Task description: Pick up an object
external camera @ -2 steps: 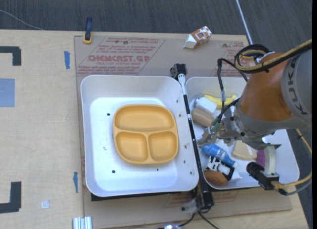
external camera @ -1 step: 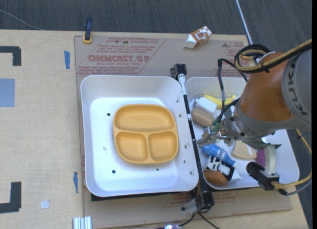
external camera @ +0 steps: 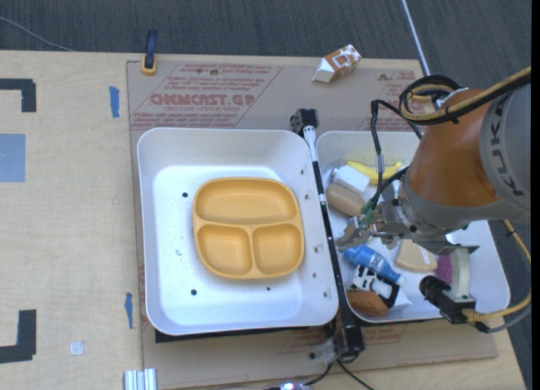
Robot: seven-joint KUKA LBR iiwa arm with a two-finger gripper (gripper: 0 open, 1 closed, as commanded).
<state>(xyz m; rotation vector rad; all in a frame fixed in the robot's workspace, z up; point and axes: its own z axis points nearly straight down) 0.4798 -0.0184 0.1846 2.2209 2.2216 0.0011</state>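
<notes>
Camera view, from above the bench: the grey arm with its orange band (external camera: 451, 156) reaches in from the right and hangs over the right-hand shallow white bin (external camera: 498, 283). The two-finger gripper (external camera: 364, 230) sits low over the bin's left half, among the clutter. Whether its fingers are apart or together cannot be told; the wrist and cabling mask them, and nothing is visibly clamped between them.

Candidate objects all lie in the right-hand bin. A blue cylindrical object (external camera: 371, 262) lies tilted just below the gripper. A tan rounded block (external camera: 344, 199) rests near the bin's left wall, with a white box-shaped item (external camera: 353, 179) touching its upper edge. A yellow curved object (external camera: 373, 168) lies beyond, partly hidden by cables. A black-and-white patterned piece (external camera: 369, 281) sits beside a brown rounded object (external camera: 368, 301) at the bin's near-left corner. A pale beige wedge (external camera: 413, 257) lies under the arm.

The left-hand shallow white bin (external camera: 160, 211) holds a yellow-orange three-compartment plastic plate (external camera: 248, 228), flat and roughly central. Both bins rest on a brown cardboard sheet (external camera: 202, 93). A small crumpled orange-and-white wrapper (external camera: 337, 62) lies on the sheet's far edge, well apart from the bins.
</notes>
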